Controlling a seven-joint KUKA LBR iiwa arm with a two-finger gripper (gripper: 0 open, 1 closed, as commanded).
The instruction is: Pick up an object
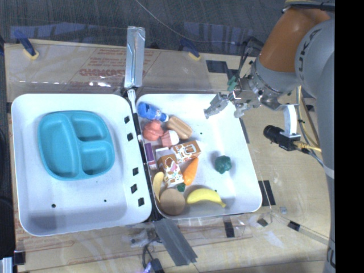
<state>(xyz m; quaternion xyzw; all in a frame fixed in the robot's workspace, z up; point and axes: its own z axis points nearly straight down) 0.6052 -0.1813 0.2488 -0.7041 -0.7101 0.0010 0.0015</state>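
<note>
My gripper [226, 107] hangs over the back right part of the right bin [239, 152], its two grey fingers spread apart with nothing between them. Below and to its left a pile of toy food lies along the bin's left side: a blue item [150, 112], a hot dog [178, 126], a pink piece [152, 131], small printed boxes [177, 155], a carrot [190, 170], a brown round piece [172, 201] and a yellow banana [205, 197]. A green broccoli piece [222, 164] sits apart, nearer the right wall, below the gripper.
The left bin [68, 209] holds a turquoise divided plate [77, 143]. An upright metal post [135, 58] stands at the back between the bins. Cables and a black fitting [281, 136] hang by the arm at the right.
</note>
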